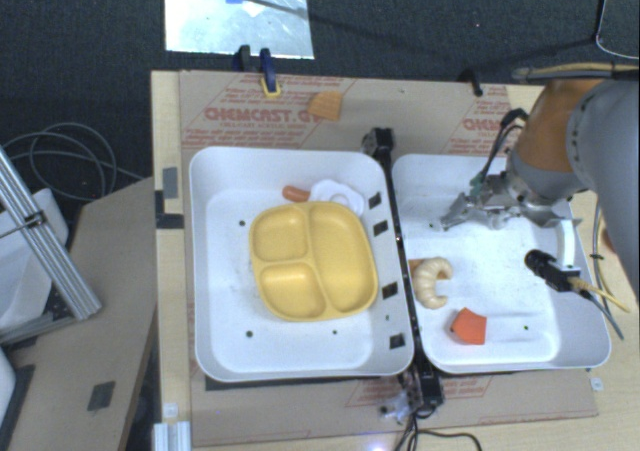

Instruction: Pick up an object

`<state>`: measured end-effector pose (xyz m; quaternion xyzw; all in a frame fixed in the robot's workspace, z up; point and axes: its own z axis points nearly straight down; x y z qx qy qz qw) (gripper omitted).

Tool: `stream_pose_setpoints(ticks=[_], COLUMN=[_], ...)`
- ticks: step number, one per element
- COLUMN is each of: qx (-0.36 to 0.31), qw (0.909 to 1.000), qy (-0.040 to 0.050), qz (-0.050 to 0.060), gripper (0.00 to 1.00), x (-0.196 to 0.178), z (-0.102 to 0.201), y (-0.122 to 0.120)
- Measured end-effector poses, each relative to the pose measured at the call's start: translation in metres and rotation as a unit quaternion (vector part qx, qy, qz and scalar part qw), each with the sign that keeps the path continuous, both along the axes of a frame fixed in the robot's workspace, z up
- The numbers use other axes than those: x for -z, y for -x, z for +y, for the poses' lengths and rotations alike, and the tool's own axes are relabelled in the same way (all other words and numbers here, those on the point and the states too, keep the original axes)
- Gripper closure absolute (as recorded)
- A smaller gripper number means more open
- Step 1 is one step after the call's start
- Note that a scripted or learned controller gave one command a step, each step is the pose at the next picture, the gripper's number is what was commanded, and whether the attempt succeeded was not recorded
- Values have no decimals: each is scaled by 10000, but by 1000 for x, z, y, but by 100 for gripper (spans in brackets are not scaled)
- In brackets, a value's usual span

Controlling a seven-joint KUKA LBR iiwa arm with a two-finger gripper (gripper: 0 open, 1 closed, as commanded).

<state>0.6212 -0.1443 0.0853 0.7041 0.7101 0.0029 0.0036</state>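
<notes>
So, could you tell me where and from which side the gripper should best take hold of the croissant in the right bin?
I would take the croissant across its thick middle, coming straight down from above. It lies flat on the floor of the right bin, curved, with tapering tips that would likely slip. The orange block sits apart from it, and the gripper hovers over the bin floor beyond it, so a top approach looks unobstructed.

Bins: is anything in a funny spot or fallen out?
Yes. A small orange-brown piece lies on the cardboard behind the left bin, outside both bins. The croissant and orange block sit inside the right bin.
</notes>
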Motion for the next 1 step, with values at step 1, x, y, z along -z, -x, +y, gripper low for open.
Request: stream_pose_setpoints(ticks=[1], qx=[46], qw=[10000], qy=[21], qz=[4], gripper=[0], x=[-27], z=[-66], y=[-27])
